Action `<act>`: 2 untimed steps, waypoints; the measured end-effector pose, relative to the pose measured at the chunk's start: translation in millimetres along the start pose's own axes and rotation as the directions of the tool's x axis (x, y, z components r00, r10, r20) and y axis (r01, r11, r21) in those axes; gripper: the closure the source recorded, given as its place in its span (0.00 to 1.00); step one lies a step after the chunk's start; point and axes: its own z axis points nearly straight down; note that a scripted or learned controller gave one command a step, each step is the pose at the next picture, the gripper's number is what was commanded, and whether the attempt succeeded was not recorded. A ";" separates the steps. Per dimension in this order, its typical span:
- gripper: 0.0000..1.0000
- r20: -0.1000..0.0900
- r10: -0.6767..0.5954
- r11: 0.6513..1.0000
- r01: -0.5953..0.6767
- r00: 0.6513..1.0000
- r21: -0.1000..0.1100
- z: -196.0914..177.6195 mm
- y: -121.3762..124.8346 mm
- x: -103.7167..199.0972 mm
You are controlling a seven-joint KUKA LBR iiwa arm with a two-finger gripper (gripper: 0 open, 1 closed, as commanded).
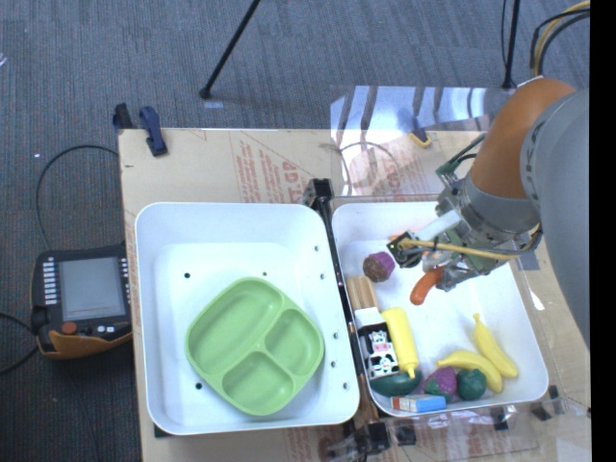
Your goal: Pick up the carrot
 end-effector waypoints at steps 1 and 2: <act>1.00 0.012 -0.147 0.989 0.147 0.989 0.006 23.5 43.4 -20.8; 1.00 0.010 0.169 0.986 -0.169 0.986 0.003 16.2 35.7 -32.1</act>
